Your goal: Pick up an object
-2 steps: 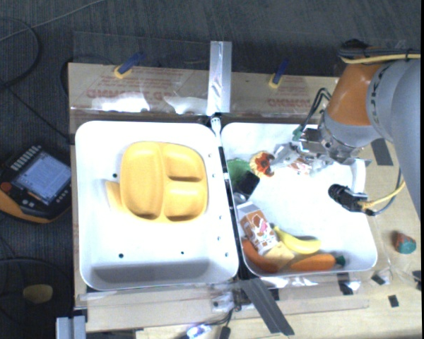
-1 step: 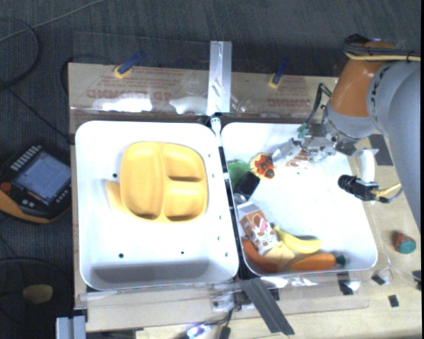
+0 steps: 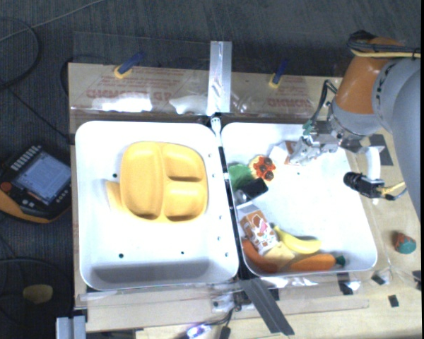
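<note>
My gripper hangs over the far right part of the right bin, reaching in from the right under the orange wrist band. Left of it lie a small orange and red toy, a green piece and a black block. Along the bin's near side sit a small printed carton, a yellow banana and an orange carrot. I see nothing held in the gripper.
The left bin holds a yellow divided plate. A metal divider rises between the bins at the back. A black cylinder sticks out by the right bin's right rim. A handheld pendant lies off the bench, left.
</note>
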Controlling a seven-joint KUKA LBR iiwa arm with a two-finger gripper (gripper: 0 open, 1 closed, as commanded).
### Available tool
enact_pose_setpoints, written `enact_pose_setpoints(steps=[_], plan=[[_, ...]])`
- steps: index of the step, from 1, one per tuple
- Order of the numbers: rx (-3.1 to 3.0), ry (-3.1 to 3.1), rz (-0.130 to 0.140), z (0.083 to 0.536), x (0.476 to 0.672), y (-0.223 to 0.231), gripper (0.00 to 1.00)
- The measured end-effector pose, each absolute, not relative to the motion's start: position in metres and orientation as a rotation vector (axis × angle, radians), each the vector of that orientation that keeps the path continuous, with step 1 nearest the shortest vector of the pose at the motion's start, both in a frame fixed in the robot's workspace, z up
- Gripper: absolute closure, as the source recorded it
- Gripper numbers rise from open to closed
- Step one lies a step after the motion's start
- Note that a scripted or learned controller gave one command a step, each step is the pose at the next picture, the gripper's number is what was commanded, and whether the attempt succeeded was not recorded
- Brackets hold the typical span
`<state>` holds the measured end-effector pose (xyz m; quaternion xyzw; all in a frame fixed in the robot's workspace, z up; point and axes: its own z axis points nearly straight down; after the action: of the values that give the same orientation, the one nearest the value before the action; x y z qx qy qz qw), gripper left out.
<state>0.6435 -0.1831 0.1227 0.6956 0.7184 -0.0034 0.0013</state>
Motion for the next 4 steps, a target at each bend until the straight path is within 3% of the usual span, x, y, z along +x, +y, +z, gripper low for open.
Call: enact_pose_setpoints(steps=[1, 2, 3, 4], plan=[[2.343, 2.141, -0.085, 0.095, 0.654, -0.168, 1.00], [1.970, 2.492, -0.023, 0.089, 0.650, -0.194, 1.00], [2.205, 2.235, -0.003, 0.197, 0.669, -0.147, 1.00], [1.580, 2.716, 0.001, 0.111, 0.613, -0.154, 1.00]])
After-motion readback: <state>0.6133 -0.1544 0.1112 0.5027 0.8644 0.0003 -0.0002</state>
